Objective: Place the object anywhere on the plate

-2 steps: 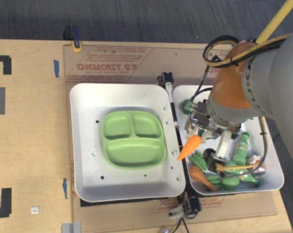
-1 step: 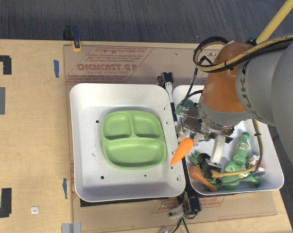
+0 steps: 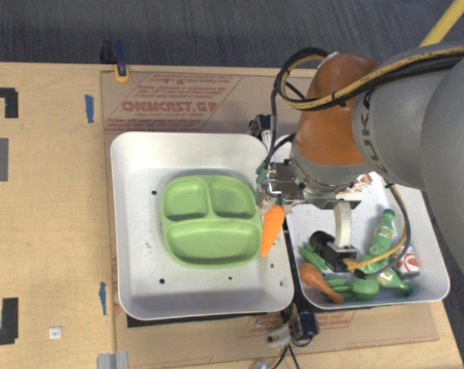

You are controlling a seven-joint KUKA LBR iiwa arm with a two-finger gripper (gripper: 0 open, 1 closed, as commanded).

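Orange carrot toy (image 3: 271, 229) is sitting at the plate's 3 o'clock edge, pointing roughly 12-to-6, tip down. It's overlapping the rim of the green divided plate (image 3: 208, 243), and most of it looks to be lying over the gap between the plate and the bin wall. Can't tell if it's resting or dangling.

The gripper (image 3: 272, 193) is hovering right at the carrot's 12 o'clock end, touching or nearly so. Can't tell whether the jaws are spread or pinching it, because the wrist is blocking that spot.

The plate is lying mid left bin (image 3: 139, 206), all three compartments bare. The right bin (image 3: 435, 271) is sitting at 3 o'clock from the left one. It's holding a green bottle (image 3: 383, 233), green veg pieces (image 3: 366, 287) and an orange piece (image 3: 318, 279), all bunched toward its 6 o'clock side. Cardboard sheet (image 3: 178, 102) is lying under both bins.

My read: we're looking at the carry/placement step, not finished. The carrot is only just reaching the rim. The next move needs a shift toward 9 o'clock, so the carrot is hanging squarely over a compartment, then a lowering and a release. Letting go here is risking a slide off the rim into the bin.
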